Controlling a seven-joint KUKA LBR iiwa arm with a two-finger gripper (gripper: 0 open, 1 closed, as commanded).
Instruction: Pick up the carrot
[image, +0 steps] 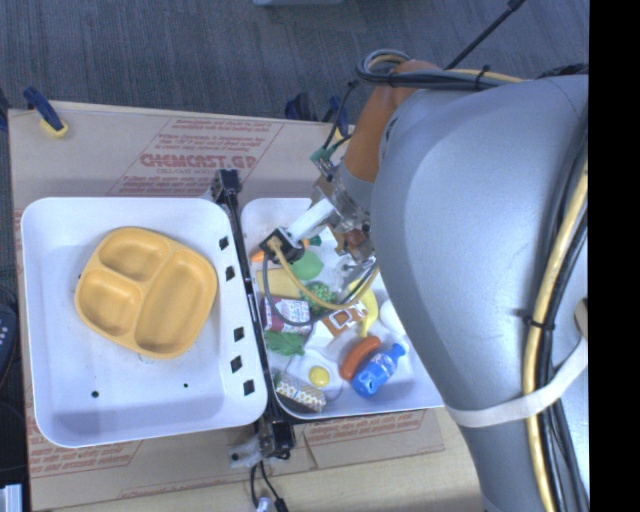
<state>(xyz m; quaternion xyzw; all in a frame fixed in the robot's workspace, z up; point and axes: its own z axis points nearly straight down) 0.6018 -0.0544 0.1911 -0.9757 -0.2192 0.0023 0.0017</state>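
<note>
Carrot in right bin, near blue bottle | fingers well above it | finger state unclear

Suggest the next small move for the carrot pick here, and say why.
Probably shift the gripper toward the carrot. It hangs over the far half of the right bin, while the carrot lies nearer the camera beside the blue bottle.

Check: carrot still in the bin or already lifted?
In the bin. The carrot lies flat among the clutter in the right bin, beside a blue bottle.
</note>
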